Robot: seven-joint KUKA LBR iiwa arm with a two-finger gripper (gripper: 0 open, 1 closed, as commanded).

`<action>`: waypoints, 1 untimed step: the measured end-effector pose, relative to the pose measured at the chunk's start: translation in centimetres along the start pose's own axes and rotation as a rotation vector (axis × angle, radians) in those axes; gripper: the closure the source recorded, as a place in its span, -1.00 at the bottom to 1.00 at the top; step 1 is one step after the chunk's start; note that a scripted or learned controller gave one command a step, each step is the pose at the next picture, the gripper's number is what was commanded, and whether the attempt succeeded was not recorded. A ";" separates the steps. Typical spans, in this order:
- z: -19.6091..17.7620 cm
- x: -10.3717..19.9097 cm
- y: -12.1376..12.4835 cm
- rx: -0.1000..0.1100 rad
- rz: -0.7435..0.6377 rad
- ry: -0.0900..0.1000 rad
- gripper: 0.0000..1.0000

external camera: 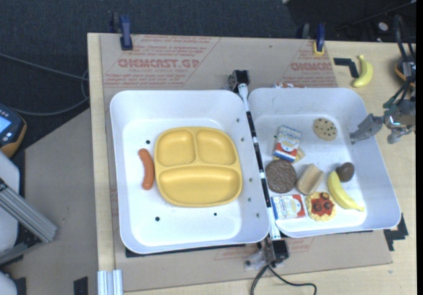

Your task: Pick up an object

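The banana (344, 192) is lying at the right bin's (386, 184) near edge; it is probably light and smooth-skinned, so gripping across its thick middle looks safest. Around it are sitting a cookie (324, 128), a brown patty (281, 176), small cartons and a bread roll (309, 178), while the left bin (125, 148) is holding a yellow divided plate (173, 189) and a sausage (147, 168). The gripper (367, 127) is hovering over the right bin's rim, holding nothing, its spread impossible to judge.

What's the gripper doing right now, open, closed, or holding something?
Gripper: at the right bin's far right rim, with nothing visibly held; open or closed cannot be told.
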State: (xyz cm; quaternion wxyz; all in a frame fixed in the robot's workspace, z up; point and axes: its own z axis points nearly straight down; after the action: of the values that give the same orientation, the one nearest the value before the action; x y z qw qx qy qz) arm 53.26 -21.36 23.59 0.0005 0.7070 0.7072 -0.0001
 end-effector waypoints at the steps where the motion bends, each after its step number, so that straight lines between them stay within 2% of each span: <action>1: 13.7 -0.7 -3.5 0.015 0.002 0.008 -1.00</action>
State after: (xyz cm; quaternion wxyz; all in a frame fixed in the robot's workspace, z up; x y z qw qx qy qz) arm 49.82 -22.07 9.85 -0.0075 0.7078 0.7064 -0.0025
